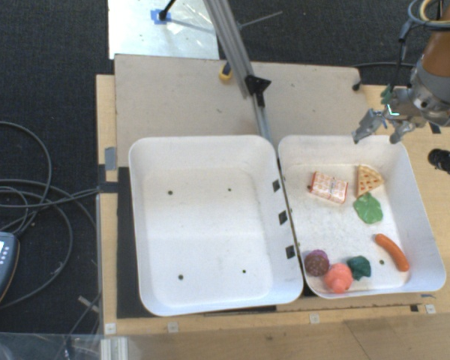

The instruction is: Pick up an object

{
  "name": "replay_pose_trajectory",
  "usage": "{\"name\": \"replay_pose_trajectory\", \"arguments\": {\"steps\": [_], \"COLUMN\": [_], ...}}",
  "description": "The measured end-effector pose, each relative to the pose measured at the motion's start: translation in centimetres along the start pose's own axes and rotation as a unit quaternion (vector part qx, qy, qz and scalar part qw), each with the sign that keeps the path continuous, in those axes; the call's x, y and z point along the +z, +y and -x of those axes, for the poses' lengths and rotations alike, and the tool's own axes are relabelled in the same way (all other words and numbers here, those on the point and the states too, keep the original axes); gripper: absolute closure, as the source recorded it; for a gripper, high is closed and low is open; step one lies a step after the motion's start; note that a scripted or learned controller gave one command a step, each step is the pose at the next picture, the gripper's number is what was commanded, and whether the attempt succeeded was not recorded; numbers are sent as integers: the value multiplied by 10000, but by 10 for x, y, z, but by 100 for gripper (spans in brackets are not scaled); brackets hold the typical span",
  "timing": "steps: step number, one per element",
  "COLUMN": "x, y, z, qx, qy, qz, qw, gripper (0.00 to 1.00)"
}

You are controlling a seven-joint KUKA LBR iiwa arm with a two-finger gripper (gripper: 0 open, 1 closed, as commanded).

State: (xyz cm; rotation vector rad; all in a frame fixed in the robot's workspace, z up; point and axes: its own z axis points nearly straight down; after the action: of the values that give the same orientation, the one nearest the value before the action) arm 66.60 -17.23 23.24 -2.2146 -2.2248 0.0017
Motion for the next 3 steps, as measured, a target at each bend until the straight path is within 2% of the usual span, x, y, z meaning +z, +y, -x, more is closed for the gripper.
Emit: {"name": "replay_pose_trajectory", "arguments": {"steps": [1, 2, 3], "x": [-3, 59, 103], "y": [1, 2, -3], "z": [0, -1, -4], "qx": [-12, -5, 0], "qy": [-10, -5, -4], "qz": [20, 0, 3], "qw": [10000, 10000, 10000], "gripper": [0, 0, 0]}}
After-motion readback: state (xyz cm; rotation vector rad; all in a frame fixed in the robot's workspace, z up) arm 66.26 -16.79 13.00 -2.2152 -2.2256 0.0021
